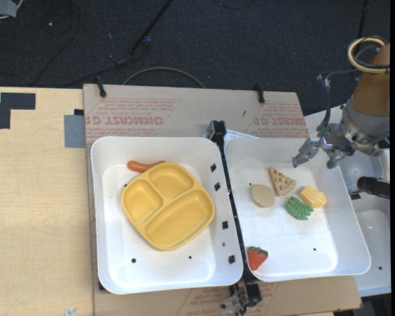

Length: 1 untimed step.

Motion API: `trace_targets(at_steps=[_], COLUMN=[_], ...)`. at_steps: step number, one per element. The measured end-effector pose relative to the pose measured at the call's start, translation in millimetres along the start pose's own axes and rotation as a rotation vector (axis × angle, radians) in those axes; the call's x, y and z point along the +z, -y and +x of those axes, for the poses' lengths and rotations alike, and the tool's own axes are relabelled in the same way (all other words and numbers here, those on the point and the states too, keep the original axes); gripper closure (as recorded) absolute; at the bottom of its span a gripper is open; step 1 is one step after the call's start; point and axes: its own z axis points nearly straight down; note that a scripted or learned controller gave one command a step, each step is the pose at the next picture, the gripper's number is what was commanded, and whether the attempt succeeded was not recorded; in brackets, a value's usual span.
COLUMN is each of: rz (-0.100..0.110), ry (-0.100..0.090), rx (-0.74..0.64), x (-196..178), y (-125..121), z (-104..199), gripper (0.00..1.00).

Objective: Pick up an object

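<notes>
In the right bin (342, 255) lie a pizza slice (282, 180), a tan cookie-like piece (263, 195), a green leafy toy (298, 209), a yellow corn piece (313, 197) and a strawberry (257, 257) at the near left corner. My gripper (320, 154) hangs over the bin's far right corner, above and right of the pizza slice. Its fingers are spread open with nothing between them.
The left bin (112, 242) holds a yellow divided plate (168, 205) and an orange sausage (143, 166) behind it. A black divider (228, 203) runs between the bins. Cardboard (184, 114) lies under both, and a wooden bench top (33, 209) extends to the left.
</notes>
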Motion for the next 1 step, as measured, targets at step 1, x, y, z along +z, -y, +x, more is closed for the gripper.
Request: trace_targets(at_steps=[1], rz=[-0.014], ry=[0.003], rx=[-0.002], x=[-8.5], y=[-3.2], z=[0.0], gripper=[0.0])
